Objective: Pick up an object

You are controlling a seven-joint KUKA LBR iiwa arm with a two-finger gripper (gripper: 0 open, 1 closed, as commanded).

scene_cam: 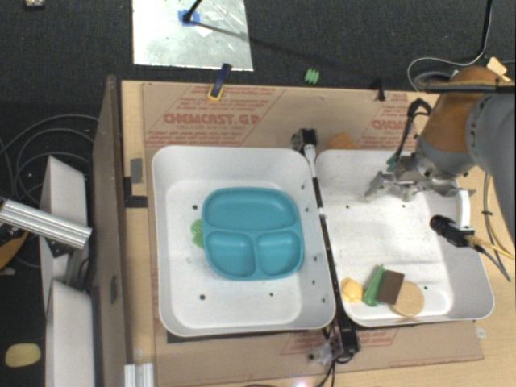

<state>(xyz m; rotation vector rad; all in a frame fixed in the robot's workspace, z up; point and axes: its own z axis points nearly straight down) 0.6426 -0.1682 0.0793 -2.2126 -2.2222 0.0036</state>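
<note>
Jaws spread with nothing between them, our gripper [380,189] hovers in the right bin [403,240]; the food pile [385,289], well below, awaits picking.

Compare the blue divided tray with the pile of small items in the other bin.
The blue divided tray is one large piece lying flat mid-bin in the left bin. The small items, yellow, green, brown and tan, are clustered at the right bin's near edge. Both rest on white bin floors.
</note>
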